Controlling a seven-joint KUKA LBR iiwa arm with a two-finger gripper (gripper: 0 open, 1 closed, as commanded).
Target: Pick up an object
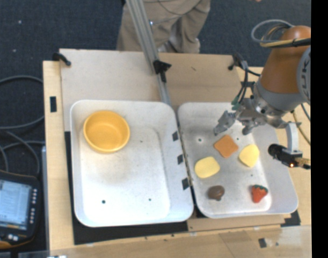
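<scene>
Gripper (239,121) is seen spread wide, empty, above the orange block (226,145) near the right bin's (279,200) far edge; probably light, rigid, best gripped across flat sides.

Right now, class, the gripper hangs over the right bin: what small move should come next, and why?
Probably a short descent onto the flat orange square piece. The gripper hangs just above and beside it with open fingers, holding nothing, and that piece lies nearer than the yellow pieces, brown lump or strawberry.

No legible text, labels or numbers anywhere — the small handheld pendant with a lit grey screen (11,202) at lower left shows lines of content, too blurred to read
</scene>
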